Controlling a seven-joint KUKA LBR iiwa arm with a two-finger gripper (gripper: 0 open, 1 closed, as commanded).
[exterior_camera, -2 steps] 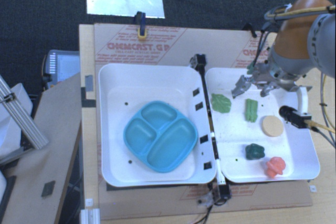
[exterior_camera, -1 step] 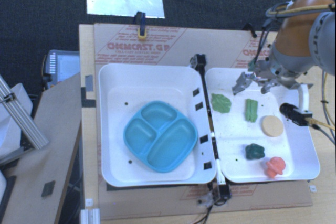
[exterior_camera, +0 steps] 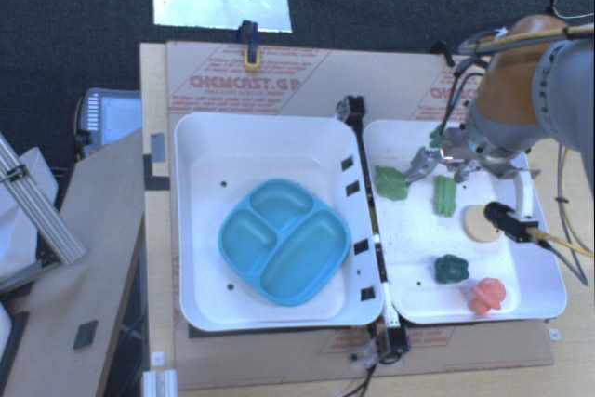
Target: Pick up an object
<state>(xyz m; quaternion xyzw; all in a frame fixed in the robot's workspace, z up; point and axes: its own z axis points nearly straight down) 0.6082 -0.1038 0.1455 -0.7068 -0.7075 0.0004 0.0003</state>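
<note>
A dark carpeted floor surrounds the desk (exterior_camera: 279,74), whose cardboard top carries two shallow white bins side by side: the left bin (exterior_camera: 200,144) holds a blue divided plate (exterior_camera: 284,240), and the right bin (exterior_camera: 548,288) holds the small things. Taking the green block (exterior_camera: 445,195) as landmark, the gripper (exterior_camera: 444,160) hangs just above its far end, and whether it is open or closed I cannot tell, since the wrist hides that part. A leafy green piece (exterior_camera: 391,182) lies just to the block's left, a tan disc (exterior_camera: 480,225) just to its right, a dark green lump (exterior_camera: 452,269) nearer the camera, and a pink-orange lump (exterior_camera: 487,294) beyond that. The block looks the likely target: narrow, upright-sided, light green, lying lengthwise. The risk, as I judge it, is a descent slightly off-centre, which could nudge the block aside or catch the leafy piece instead, or close on nothing
</note>
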